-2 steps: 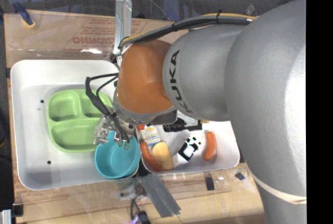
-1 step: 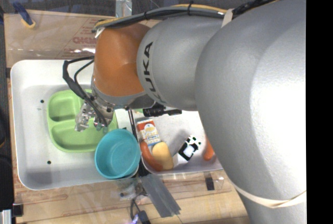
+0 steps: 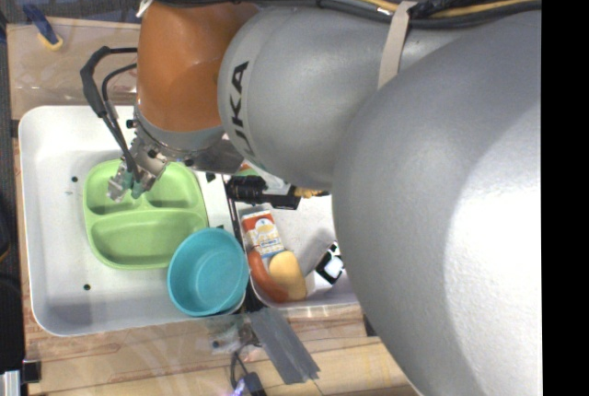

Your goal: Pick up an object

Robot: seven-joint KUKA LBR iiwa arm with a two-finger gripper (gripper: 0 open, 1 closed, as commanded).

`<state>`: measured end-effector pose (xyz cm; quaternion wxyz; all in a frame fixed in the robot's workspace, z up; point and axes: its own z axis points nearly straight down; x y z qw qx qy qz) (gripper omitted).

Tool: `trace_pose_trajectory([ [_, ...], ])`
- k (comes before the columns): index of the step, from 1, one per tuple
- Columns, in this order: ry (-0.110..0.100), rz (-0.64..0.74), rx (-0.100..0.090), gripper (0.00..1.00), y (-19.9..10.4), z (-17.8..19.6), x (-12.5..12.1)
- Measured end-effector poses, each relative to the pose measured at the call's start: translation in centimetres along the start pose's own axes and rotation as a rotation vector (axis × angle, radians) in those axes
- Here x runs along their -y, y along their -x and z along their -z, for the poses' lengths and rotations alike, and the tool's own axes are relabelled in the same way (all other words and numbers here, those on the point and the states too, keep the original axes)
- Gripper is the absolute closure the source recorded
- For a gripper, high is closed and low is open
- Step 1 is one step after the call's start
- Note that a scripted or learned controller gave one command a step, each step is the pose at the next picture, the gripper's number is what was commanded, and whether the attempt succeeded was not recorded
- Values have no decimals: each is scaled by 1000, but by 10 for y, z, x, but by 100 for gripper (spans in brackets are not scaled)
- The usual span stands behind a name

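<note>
A green divided plate (image 3: pixel 143 215) lies in the left white bin (image 3: pixel 46 228), and a blue bowl (image 3: pixel 208 271) rests against its near right corner. My gripper (image 3: pixel 126 185) hangs low over the plate's far left compartment, its metal fingertips close above or touching the plate. Nothing shows between the fingers. In the right bin I see a small box with a red and white label (image 3: pixel 262 236), a yellow rounded object (image 3: pixel 286 271) in an orange-rimmed dish, and a black and white item (image 3: pixel 329 265). The arm's big grey body hides most of the right bin.
Black cables (image 3: pixel 97 90) loop out from the wrist over the far left of the left bin. The wooden bench edge (image 3: pixel 166 353) runs along the front, with grey tape (image 3: pixel 281 348) at the seam between bins. A blue-yellow clamp (image 3: pixel 41 26) sits at far left.
</note>
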<state>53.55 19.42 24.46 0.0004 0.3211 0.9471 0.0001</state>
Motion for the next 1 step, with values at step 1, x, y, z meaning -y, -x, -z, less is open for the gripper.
trace_pose_trajectory([
  [1,-5,112,-3,100,54,-54,111],
])
